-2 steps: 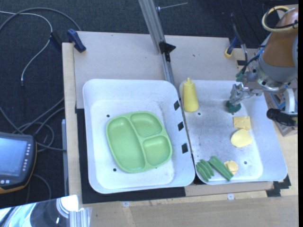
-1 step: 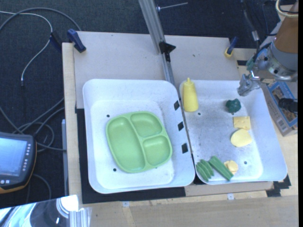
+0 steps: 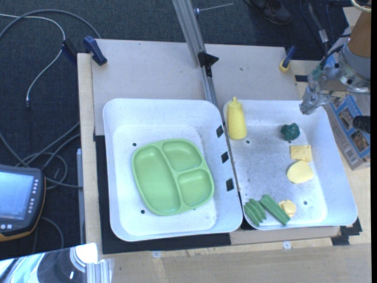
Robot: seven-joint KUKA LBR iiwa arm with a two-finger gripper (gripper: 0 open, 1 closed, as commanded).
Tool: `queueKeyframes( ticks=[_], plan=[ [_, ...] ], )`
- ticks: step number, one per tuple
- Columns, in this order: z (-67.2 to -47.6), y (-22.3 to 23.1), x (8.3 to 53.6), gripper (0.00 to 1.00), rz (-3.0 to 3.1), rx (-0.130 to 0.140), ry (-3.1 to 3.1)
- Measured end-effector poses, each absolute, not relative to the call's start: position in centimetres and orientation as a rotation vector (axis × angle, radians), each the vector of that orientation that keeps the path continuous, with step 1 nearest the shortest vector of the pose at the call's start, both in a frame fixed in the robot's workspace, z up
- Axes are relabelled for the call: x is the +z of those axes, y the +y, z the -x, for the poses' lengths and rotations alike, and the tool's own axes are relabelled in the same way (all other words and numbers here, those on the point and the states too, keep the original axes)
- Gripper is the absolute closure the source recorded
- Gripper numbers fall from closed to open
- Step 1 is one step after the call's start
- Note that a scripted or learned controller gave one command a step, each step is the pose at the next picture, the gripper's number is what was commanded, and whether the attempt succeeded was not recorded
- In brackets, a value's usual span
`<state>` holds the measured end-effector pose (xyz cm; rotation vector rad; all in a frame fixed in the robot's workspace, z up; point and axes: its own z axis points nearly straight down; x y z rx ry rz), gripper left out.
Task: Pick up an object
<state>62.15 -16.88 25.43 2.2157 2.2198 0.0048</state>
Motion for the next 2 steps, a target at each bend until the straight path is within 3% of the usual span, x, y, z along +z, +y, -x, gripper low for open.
queueKeyframes(
  ticks=[2],
  plan=[
    [-61.0, -5.9, 25.2, 1.00, -2.217, 0.002, 2.232]
  ],
)
